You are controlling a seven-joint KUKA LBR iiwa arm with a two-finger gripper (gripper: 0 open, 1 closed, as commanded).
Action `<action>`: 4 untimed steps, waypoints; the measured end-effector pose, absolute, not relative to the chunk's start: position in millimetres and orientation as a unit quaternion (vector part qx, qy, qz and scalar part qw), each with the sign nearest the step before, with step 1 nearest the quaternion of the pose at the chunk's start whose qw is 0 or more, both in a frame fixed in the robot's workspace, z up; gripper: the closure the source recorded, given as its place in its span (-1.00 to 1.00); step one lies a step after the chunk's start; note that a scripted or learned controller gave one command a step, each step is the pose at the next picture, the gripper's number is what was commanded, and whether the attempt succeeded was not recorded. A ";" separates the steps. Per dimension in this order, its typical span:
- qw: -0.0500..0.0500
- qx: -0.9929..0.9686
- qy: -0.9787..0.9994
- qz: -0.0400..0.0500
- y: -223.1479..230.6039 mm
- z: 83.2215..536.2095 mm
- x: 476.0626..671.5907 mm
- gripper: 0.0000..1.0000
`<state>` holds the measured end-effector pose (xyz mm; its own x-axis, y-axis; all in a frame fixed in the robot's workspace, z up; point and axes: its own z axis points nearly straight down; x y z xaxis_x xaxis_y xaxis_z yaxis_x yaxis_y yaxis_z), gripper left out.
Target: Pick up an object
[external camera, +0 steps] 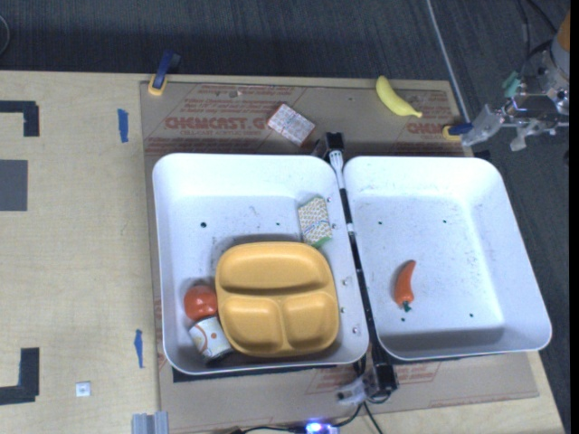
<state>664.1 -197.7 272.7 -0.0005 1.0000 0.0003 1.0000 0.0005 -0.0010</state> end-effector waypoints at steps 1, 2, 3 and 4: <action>0.000 -0.707 -0.708 0.000 -141.0 178.5 617.3 -1.00; -0.001 -0.707 -0.707 -0.001 -98.2 86.0 634.9 -1.00; -0.001 -0.708 -0.707 0.000 -108.2 85.9 559.3 -1.00; 0.000 -0.707 -0.707 -0.001 -93.5 85.9 486.7 -1.00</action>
